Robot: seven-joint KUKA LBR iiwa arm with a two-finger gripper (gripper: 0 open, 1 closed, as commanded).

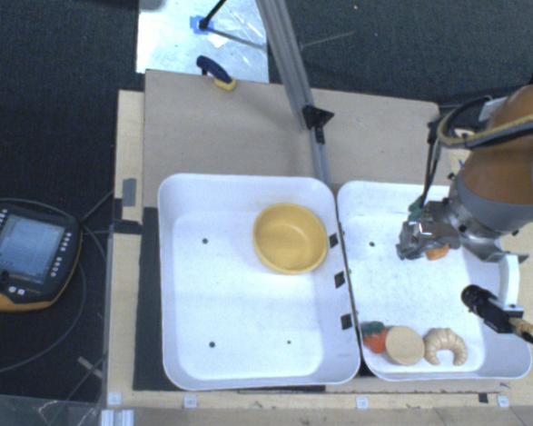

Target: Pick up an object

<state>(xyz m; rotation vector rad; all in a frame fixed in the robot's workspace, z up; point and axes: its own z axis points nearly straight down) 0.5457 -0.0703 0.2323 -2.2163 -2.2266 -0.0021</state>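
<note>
Tool [416, 244] over the right bin [375, 215], in its upper half. Small object [437, 253] just beside the tool's right side, touching or nearly so. Below the tool, along the bin's near wall: small item [374, 334], round piece [404, 346], croissant-shaped piece [446, 346], left to right in a row. Left of the tool, the left bin [194, 339], bowl [289, 237] in its upper right part. Handheld controller [22, 254] far left, off the desk [245, 124]

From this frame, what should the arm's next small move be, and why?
Probably a short, careful lift to test the grasp. The claw sits low in the right bin, right against a small orange object at its tip. Whether it actually has that object is unclear, so raising slightly would likely show.
</note>
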